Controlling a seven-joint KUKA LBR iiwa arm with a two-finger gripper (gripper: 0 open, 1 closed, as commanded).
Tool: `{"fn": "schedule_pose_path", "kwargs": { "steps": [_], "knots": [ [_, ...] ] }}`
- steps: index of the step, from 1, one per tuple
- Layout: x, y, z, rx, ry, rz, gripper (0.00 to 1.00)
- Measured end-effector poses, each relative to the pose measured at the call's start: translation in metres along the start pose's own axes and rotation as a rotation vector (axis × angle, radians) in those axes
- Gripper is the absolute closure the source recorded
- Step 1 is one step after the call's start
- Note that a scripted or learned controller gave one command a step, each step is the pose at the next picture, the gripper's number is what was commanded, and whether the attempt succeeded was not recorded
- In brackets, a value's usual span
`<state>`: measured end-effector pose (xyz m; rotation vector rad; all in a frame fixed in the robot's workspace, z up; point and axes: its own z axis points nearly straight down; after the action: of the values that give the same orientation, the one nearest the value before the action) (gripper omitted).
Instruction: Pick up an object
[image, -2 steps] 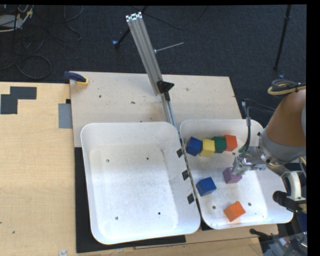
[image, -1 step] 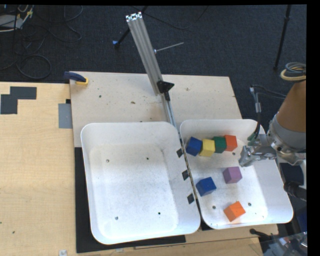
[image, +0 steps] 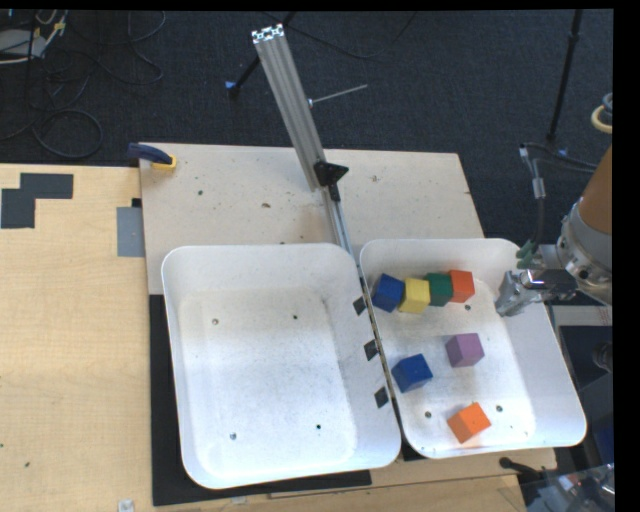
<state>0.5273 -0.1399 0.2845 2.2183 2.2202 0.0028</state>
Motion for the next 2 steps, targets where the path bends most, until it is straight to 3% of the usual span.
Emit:
{"fn": "schedule_pose_path", "kwargs": {
  "steps": [2],
  "knots": [
    [0.097, 0.037, 0.003, 0.005, 0.002, -0.003, 1.00]
  ]
}}
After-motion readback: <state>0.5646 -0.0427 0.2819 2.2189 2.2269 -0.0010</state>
